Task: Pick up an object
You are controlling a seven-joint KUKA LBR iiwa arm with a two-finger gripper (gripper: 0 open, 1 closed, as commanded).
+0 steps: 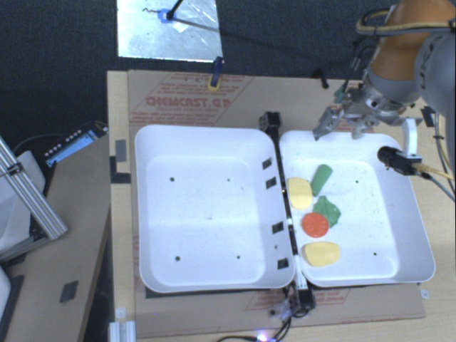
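The arm (417, 38) hangs at the upper right of the frame, its gripper (340, 122) above the right bin's (406, 212) far rim, carrying nothing; whether it is apart or together I cannot tell. The approach step seems in hand: next it must descend toward the yellow, green and red pieces, such as the red piece (315, 224), at that bin's left side.

Two white bins: left bin (206, 205) plain white w/ a few dark specks, right bin (370, 262) same white. In the right one: pale yellow piece (299, 193), green stick-shaped piece (321, 178), darker green leafy piece (328, 210), red-orange round piece (315, 225), another yellow piece (321, 254). Black clips (275, 184) btw the bins. Arm (417, 41) grey w/ orange band. Board (192, 98) under the bins is tan cardboard w/ red lettering. Silver foil sheet (169, 20) at the back, blue bit on it.
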